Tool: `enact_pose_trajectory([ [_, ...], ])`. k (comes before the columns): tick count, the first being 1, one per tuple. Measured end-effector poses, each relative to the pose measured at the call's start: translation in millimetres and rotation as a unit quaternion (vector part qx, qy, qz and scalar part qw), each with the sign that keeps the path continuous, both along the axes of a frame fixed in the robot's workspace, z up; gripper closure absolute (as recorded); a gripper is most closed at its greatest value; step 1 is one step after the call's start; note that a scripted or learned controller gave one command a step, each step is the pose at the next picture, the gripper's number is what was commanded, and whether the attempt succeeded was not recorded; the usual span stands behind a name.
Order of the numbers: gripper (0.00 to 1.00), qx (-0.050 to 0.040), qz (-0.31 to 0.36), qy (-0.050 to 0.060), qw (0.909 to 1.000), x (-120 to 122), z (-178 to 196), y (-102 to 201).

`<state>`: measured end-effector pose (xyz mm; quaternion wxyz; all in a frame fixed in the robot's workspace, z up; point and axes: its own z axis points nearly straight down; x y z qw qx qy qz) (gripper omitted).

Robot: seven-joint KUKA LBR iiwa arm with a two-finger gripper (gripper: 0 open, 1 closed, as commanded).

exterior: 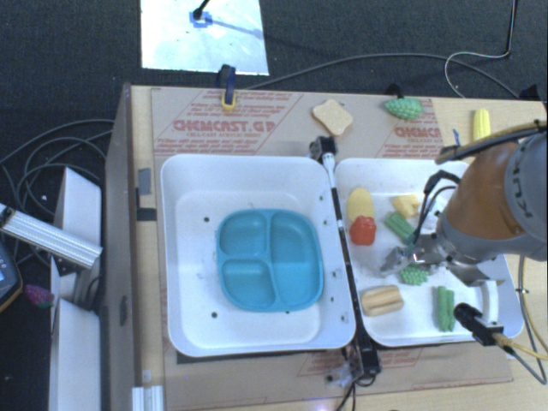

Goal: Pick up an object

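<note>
My gripper (404,260) hangs low over the middle of the right bin (374,335), below the grey arm with its orange band (484,197). A small green bumpy toy (415,275) lies right under it, touching or nearly touching it. Around it in the same bin lie a yellow fruit (360,201), a red tomato (363,230), a green block (397,224), a yellow piece (405,204), a tan bun (382,299) and a green pickle (443,307). Nothing is lifted off the bin floor.
The left bin (193,187) holds a blue divided plate (270,259). Behind the bins, on the cardboard, lie a bread slice (332,116), a green bumpy toy (402,107) and a yellow corn piece (480,124). A black clamp (325,150) sits between the bins.
</note>
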<state>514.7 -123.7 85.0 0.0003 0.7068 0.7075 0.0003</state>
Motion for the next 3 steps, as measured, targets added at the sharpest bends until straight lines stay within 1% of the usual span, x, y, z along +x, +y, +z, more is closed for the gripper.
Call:
enact_pose_trajectory([
  [1,0.0,-0.0003,0.001,-0.001,1.0,78,0,-5],
  [2,0.0,0.0,0.0,0.0,1.0,27,-1,2],
  [3,0.0,-0.0002,0.0,0.0,1.0,-2,-1,-22],
])
